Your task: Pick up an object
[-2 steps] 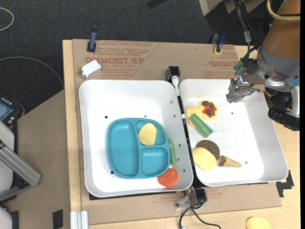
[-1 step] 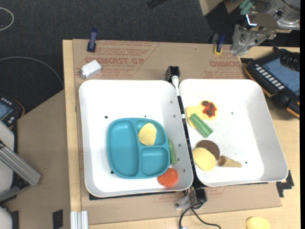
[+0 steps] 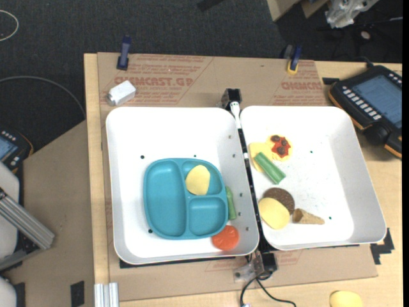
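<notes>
Camera view: hand (image 3: 347,8) high, top-right.

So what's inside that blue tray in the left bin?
The blue tray holds one pale yellow rounded piece, sitting in its upper right compartment. The other compartments look bare. A green piece and an orange-red one lie outside its rim. Anything under the tray is hidden.
</notes>
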### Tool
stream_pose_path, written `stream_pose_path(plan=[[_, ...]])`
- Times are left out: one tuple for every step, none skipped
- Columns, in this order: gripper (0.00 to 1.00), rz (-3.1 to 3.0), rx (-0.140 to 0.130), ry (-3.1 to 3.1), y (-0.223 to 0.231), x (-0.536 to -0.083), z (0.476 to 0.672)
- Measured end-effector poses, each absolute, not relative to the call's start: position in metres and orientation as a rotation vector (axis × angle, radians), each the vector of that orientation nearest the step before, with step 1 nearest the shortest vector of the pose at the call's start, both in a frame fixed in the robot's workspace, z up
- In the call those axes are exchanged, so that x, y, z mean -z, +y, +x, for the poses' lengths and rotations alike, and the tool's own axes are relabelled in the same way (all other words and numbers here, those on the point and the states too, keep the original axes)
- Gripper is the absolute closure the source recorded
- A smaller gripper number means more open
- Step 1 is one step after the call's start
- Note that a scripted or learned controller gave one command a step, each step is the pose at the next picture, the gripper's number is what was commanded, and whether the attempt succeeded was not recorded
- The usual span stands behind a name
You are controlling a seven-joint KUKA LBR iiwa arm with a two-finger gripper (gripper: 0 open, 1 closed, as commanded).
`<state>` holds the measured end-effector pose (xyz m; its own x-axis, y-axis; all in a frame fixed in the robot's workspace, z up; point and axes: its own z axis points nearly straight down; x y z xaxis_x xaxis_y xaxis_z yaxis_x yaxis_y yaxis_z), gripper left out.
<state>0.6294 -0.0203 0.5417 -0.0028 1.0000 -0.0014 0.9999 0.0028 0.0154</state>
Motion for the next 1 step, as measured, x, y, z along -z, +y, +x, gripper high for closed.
stream_pose_path(plan=[[1.00, 2.230, 0.018, 2.230, -0.0055, -0.3819, 0.6360]])
